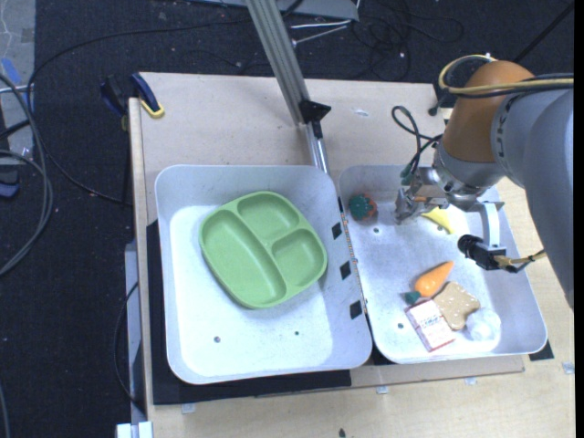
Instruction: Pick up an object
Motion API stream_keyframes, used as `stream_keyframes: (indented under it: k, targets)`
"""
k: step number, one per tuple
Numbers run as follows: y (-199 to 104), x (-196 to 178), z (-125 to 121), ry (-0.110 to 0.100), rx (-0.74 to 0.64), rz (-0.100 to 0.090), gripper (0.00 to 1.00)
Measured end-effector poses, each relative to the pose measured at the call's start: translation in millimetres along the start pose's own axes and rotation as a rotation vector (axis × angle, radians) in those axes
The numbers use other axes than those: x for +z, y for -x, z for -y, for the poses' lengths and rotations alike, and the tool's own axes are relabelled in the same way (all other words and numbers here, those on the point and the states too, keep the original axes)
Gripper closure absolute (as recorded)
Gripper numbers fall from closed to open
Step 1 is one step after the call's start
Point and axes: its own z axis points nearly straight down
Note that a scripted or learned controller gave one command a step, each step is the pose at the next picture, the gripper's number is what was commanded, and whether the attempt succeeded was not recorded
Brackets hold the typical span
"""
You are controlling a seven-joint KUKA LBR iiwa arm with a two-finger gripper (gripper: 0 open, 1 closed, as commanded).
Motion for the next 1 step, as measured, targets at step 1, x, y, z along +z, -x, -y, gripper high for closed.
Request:
stream_keyframes:
  k: [1]
  targets:
    - [-4.1,-63.2,-5.6,0.007,-0.001,-0.001,1.00]
